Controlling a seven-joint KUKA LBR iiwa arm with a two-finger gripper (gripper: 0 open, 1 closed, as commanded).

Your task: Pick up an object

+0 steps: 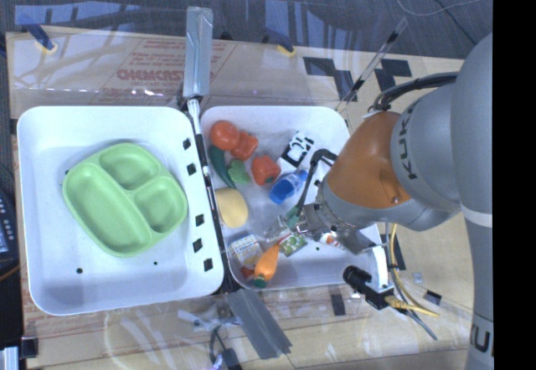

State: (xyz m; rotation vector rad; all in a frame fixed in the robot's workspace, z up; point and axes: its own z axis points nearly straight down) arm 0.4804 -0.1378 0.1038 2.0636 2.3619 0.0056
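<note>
The gripper [295, 226] sits low in the right bin [331, 121], lower centre of frame, among toys; finger state unclear, nothing visibly lifted yet.

Two bins side by side: left bin [33, 218] at frame left, right bin [276, 115] at centre. Divided plate [126, 197] in left bin. Toy food clustered in right bin: tomato [224, 135] upper left, bottle [287, 186] centre, lemon [232, 208] left, carrot [266, 263] at lower edge. Arm [394, 167] over right bin's right side.
</note>
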